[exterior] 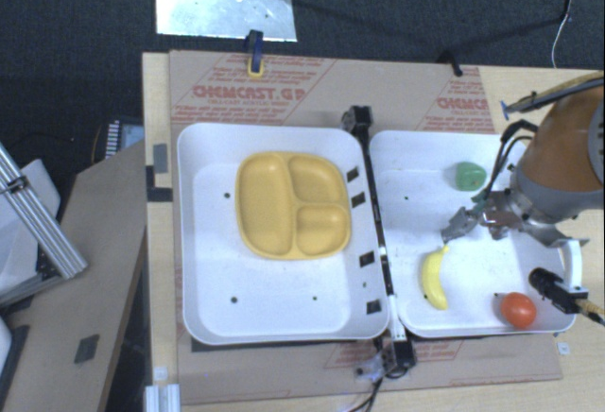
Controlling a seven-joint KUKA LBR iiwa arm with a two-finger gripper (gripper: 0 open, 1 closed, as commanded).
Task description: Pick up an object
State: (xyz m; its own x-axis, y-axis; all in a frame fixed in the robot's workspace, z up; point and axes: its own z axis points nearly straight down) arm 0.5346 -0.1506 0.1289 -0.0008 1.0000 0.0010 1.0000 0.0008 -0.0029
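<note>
Grey and orange-banded, the arm reaches in over the right bin (408, 155), its gripper (460, 224) hanging just above the yellow banana (433, 279) near that bin's front edge; whether the claw is released or clenched cannot be told. A red tomato (517, 309) sits in the front right corner, a green object (470, 176) toward the back edge. A yellow divided plate (291, 205) lies mid-left bin (203, 240).

"CHEMCAST GP" in red, repeated on brown protective sheet (284, 84)
</note>
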